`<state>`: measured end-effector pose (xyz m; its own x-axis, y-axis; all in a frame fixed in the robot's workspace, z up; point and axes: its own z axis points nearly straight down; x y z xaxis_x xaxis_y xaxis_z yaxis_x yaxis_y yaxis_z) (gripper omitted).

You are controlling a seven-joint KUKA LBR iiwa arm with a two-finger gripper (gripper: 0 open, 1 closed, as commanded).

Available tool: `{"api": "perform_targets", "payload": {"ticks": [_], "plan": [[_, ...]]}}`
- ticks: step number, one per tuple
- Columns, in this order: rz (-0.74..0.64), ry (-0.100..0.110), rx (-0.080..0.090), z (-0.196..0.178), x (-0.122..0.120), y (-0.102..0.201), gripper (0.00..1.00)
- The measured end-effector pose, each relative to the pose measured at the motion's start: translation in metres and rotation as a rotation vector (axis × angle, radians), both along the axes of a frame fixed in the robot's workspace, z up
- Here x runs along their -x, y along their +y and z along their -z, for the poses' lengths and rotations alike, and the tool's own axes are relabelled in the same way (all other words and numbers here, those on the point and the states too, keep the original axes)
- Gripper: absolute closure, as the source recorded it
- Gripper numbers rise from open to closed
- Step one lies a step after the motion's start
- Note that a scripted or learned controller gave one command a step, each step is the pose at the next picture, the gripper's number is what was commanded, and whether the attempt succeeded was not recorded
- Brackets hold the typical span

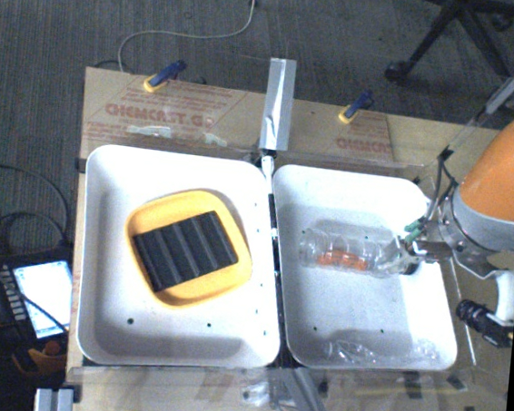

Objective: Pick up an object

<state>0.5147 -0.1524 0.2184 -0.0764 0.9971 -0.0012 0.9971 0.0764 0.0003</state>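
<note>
2 shallow white bins sit side by side on a brown cardboard-covered bench (239, 116). The left bin (99, 320) holds a rounded yellow tray (153, 285) with a black ribbed insert (185, 249), lying tilted near the bin's middle. The right bin (427, 327) holds a clear plastic bottle (348, 249) on its side, glossy and crinkled, with an orange band on it. A scrap of clear crumpled film (356, 351) lies near that bin's front wall. The gripper (413, 248) sits at the bottle's right end, touching or just beside it; whether it is released or clenched, I cannot tell. The arm's orange band (507, 172) rises at the right.
</note>
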Motion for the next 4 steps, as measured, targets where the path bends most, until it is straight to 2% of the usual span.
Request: {"api": "perform_targets", "payload": {"ticks": [1, 2, 3, 4], "plan": [[-0.065, 0.000, 0.001, -0.037, -0.056, 0.010, 1.00], [-0.065, 0.001, 0.002, -0.037, -0.056, 0.009, 0.00], [-0.064, 0.003, 0.001, 0.046, -0.085, 0.048, 0.00], [-0.079, -0.015, 0.000, 0.127, -0.050, 0.050, 0.00]]}}
